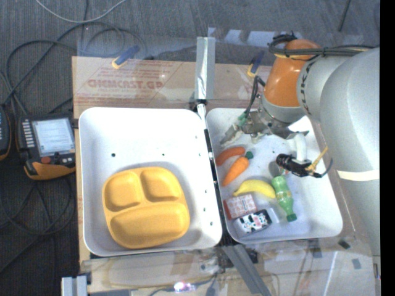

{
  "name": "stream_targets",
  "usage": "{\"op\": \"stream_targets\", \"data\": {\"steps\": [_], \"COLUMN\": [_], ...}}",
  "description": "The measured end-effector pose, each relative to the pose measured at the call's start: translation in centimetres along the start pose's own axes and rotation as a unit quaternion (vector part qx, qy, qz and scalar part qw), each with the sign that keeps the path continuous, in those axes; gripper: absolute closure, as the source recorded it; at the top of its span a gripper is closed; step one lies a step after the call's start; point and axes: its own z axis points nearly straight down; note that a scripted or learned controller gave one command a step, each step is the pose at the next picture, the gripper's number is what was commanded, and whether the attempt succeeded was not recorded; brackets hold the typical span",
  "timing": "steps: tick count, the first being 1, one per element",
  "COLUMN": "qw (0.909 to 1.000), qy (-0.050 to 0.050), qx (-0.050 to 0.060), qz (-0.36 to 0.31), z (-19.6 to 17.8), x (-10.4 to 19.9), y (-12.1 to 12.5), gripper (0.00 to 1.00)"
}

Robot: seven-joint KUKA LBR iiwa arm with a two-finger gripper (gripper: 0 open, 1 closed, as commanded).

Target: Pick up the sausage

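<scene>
Gripper (236, 132): over right bin's (321, 227) upper left, above sausage.
Fingers: spread apart, pinching nothing.
Sausage (229, 155): flat in right bin, near left wall, touching carrot (236, 169).
Banana (254, 188): below carrot, beside green bottle (283, 197).
Left bin (99, 128): yellow tray (146, 203).

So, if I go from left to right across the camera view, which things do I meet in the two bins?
Yellow tray in the left bin → sausage → carrot → banana → green bottle. The end effector hangs above the sausage, so I leave it out of the order.
</scene>
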Motion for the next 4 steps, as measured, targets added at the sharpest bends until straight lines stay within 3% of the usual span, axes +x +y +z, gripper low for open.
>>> {"op": "stream_targets", "data": {"steps": [1,2,3,4], "qw": [0.9996,0.9996,0.9996,0.9999], "qy": [-0.001,0.001,0.001,-0.002], "qx": [-0.001,0.000,0.000,0.002], "qz": [0.029,0.029,0.029,-0.011], "z": [-0.05,-0.95,-0.94,-0.07], "x": [0.24,0.31,0.31,0.34], "y": [-1.22,-1.12,-1.13,-1.49], "gripper": [0.00,1.00,0.00,0.00]}}
